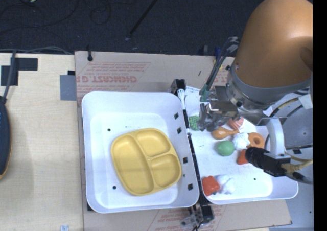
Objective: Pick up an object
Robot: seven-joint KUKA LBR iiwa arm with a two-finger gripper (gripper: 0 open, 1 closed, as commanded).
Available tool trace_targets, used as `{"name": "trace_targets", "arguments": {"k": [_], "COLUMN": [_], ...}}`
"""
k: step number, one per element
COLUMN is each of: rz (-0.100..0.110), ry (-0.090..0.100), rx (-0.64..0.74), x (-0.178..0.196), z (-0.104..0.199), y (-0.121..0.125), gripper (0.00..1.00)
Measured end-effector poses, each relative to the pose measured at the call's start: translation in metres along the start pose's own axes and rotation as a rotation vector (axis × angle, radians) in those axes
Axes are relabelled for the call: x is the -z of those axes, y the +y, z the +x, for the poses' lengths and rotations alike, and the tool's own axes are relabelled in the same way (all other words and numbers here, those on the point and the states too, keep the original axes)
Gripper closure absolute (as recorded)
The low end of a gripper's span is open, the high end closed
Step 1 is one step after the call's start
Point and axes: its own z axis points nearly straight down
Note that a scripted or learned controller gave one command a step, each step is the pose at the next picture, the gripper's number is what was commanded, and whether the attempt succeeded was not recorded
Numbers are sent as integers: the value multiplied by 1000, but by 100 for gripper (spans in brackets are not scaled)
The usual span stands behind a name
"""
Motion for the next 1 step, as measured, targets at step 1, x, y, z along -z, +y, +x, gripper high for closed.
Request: {"name": "trace_targets", "arguments": {"k": [1], "rz": [2], "ry": [-1], "rx": [-3], "x": [25], "z": [42], "y": [0], "gripper": [100]}}
